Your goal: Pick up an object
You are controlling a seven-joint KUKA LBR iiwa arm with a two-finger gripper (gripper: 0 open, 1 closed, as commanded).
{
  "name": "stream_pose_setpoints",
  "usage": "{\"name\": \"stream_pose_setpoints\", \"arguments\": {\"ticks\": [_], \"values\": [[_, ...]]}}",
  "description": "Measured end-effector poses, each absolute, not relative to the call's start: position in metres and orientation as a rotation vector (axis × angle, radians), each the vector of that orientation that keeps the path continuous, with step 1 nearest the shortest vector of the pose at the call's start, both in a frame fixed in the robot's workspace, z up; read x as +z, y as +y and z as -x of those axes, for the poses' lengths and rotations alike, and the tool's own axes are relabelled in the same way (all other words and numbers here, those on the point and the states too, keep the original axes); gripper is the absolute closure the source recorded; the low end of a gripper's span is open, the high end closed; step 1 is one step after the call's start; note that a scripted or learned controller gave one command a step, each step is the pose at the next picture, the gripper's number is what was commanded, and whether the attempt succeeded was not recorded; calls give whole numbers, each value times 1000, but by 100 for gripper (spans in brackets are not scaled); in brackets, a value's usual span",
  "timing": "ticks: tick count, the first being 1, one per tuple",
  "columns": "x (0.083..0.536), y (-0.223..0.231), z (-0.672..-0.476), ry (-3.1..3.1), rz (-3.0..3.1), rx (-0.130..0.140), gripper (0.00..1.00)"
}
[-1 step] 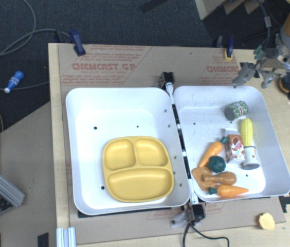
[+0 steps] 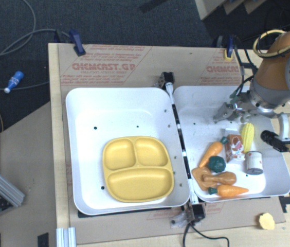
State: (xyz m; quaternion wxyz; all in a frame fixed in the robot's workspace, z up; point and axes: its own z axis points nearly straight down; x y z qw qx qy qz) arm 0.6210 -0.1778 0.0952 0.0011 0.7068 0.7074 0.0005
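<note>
My gripper (image 2: 234,114) hangs over the back part of the right bin (image 2: 196,104), its fingers spread open with nothing between them. Just in front of it lies a yellow corn cob (image 2: 247,135). Beside the cob are a red-and-white packet (image 2: 234,147) and a small silver can (image 2: 253,162). Further left an orange carrot (image 2: 211,153) leans against a dark green piece (image 2: 217,163). At the bin's front lie a brown drumstick-like piece (image 2: 217,179) and a second carrot (image 2: 232,191).
The left bin (image 2: 83,112) holds a yellow divided plate (image 2: 137,169). A black clip (image 2: 166,78) sits at the back where the bins meet. A yellow scrap (image 2: 266,221) lies on the bench front right. Cables run beside the arm (image 2: 276,68).
</note>
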Motion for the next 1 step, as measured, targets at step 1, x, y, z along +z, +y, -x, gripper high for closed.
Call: {"name": "stream_pose_setpoints", "arguments": {"ticks": [1], "values": [[87,-187,-558,2228,-2222,14,0]]}}
